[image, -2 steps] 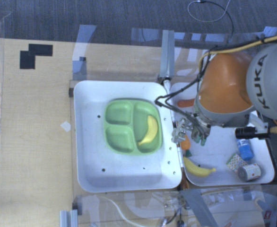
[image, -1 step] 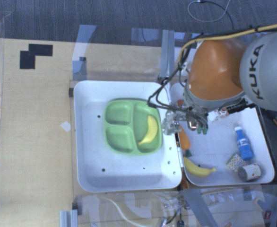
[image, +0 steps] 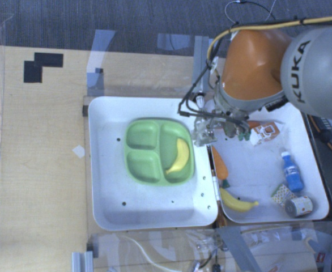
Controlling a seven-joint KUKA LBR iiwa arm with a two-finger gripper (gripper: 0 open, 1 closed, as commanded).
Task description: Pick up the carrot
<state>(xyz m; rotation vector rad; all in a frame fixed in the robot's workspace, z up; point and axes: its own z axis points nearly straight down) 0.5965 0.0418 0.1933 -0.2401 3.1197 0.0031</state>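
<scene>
Pale wooden bench [image: 41,169] under everything, with black marks [image: 41,67] near its far left corner. Reaching in from the right, the grey arm [image: 316,67] with its orange band [image: 254,61], hanging over the far edge where the two bins meet.

Left bin [image: 106,203], white and shallow, holding a green plate [image: 143,152] with three compartments. Right bin [image: 262,157] pressed up beside it, wall to wall.

Gripper [image: 220,130] low over the far left corner of the right bin, close to the shared wall. Wide or narrow: cannot tell, hidden by the wrist and cables.

In the plate's right compartment, a banana [image: 179,156], lying lengthwise. In the right bin's near left corner, a second banana [image: 238,202], lying across.

Carrot [image: 219,164] in the right bin, flat along its left wall, orange body pointing toward the gripper, green end toward the second banana and just beside it. Not gripped; lying just on the near side of the gripper.

Toward the right side of that bin, a blue bottle [image: 291,172]. Near the far wall, an orange-and-white packet [image: 265,131]. In the near right corner, a grey roll [image: 299,206] touching a small patterned packet [image: 280,194].
</scene>
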